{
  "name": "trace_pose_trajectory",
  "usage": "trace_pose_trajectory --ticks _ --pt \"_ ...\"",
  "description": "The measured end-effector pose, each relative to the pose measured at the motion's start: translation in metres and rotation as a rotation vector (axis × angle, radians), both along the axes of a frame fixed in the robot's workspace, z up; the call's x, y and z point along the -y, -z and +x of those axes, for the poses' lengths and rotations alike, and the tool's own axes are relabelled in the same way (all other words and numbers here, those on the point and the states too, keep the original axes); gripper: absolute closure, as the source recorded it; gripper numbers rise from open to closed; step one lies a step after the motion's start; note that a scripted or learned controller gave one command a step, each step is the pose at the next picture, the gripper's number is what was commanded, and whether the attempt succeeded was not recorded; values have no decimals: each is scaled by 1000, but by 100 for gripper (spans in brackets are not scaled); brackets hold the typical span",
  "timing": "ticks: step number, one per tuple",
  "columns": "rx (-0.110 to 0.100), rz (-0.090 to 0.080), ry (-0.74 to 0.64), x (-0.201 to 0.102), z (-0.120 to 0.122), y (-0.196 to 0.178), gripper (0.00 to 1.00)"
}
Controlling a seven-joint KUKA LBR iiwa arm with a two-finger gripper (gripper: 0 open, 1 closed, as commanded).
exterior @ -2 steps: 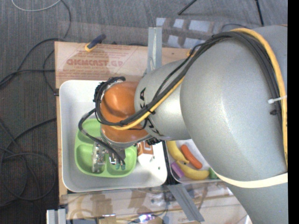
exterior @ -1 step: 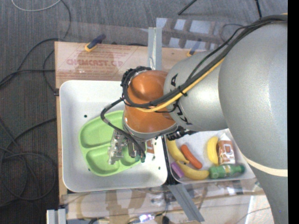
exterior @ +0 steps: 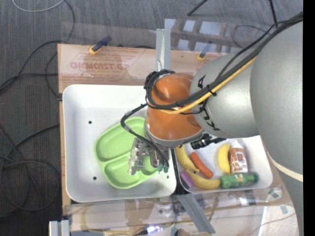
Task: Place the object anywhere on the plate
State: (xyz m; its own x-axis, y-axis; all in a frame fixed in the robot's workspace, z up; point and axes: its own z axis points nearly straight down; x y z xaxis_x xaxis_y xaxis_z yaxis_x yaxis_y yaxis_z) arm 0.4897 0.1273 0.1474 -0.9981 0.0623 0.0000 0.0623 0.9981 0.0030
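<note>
Looking at the near side first, the right bin holds toy food: two bananas, a small carrot, a green piece and a little bottle. Just left of them, in the left bin, lies the green plate. The end effector hangs low over the plate's right side. I cannot tell what it carries, or which thing it is meant to place. My guess is the arm is at the putting-down step. Next it would need to let go over the plate and lift straight up. Farther back is the orange band of the arm, and cardboard on the table.
</note>
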Motion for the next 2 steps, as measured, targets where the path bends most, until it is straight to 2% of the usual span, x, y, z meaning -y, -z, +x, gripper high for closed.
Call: trace_pose_trajectory --ticks 1,2 --pt "-1 -2 -63 -102 -7 -21 100" --pt "-1 -2 -63 -102 -7 -21 0"
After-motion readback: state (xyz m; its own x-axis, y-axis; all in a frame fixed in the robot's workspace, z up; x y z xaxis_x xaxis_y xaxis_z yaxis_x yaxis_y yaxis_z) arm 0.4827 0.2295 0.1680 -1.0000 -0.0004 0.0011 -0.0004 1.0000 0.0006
